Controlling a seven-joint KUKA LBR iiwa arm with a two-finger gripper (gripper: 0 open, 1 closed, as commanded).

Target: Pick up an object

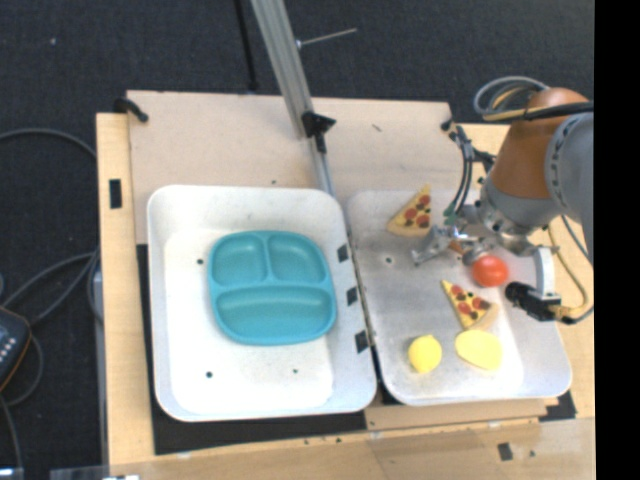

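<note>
Even overhead light, soft focus throughout

Both white bins (pixel 180 368) are glaring brightly, washing out surface detail; the dark floor beyond them is sinking into murk, and objects are casting only faint shadows.

So the bench (pixel 230 143) is a tan board sitting on dark carpet (pixel 100 38). A slanted aluminium rail (pixel 280 43) runs from the top of the view down to a black clamp (pixel 317 124) at the back of the bench, w/ a thinner rod going on toward the gap between the two bins. Left bin (pixel 180 218) is white, bit scuffed, a few dark specks. Black cables (pixel 45 148) loop on the floor at the left, and some dark device (pixel 8 340) sits at the left edge, can't tell what.
</note>
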